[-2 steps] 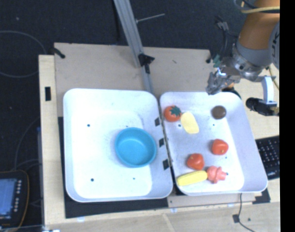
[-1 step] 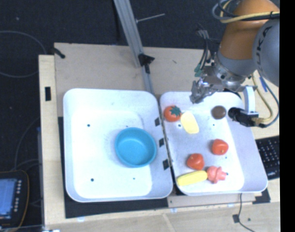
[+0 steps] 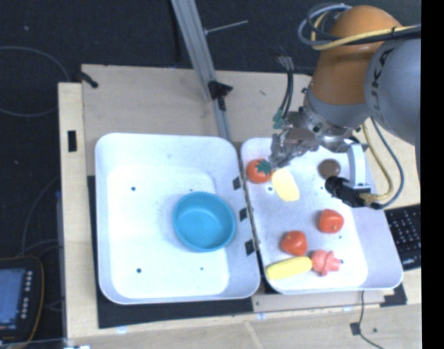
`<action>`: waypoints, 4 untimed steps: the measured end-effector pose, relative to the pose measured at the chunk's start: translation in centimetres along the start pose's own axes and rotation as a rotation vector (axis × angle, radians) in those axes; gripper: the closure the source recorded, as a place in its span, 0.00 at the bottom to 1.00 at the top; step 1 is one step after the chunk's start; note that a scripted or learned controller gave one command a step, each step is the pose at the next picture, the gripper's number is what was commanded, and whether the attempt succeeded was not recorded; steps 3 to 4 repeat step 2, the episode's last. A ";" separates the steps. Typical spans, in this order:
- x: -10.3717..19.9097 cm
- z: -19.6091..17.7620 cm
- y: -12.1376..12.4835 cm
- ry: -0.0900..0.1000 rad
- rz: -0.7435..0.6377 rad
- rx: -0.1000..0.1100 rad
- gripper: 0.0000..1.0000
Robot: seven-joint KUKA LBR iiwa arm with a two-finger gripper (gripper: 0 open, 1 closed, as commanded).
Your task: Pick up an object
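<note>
Hard to read at the gripper (image 3: 282, 156): tip a blur of grey metal and cable low over the right bin (image 3: 378, 267), near that bin's far left corner; cannot tell how the gripper is set, nor whether anything is gripped. Just below the tip, a pale yellow oval piece (image 3: 285, 186), its upper end partly covered by the tip; touching or merely close, not clear. Just left of the gripper, a small red tomato-like piece with a green top (image 3: 259, 171), close against the bin's left wall. To the right of the gripper, a brown round thing (image 3: 328, 169), half hidden by the arm's black fitting and white bracket. Farther toward the near side of the bin: a red-orange ball (image 3: 331, 221), another red piece (image 3: 294, 243), a yellow banana-shaped piece (image 3: 288, 268) and a pink toy (image 3: 325, 262) just beside it. Well to the left, in the other bin (image 3: 120, 166), a blue bowl (image 3: 203, 221) standing upright.

Arm (image 3: 352, 57) reaching in from the right, orange band at the top, wrist bent down and leftward toward the bin corner; upper links cut off by the picture's edge. Both bins resting on the table (image 3: 134, 100).
</note>
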State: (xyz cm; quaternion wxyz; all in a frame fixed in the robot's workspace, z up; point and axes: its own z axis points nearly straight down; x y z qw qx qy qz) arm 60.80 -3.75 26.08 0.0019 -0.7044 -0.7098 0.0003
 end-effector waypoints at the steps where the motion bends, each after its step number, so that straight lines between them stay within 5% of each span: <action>1: 5.1 0.0 -2.7 0.000 -0.001 0.001 1.00; 2: 10.8 0.6 -5.0 0.000 -0.002 0.003 1.00; 4: 10.8 0.6 -5.0 0.000 -0.002 0.003 1.00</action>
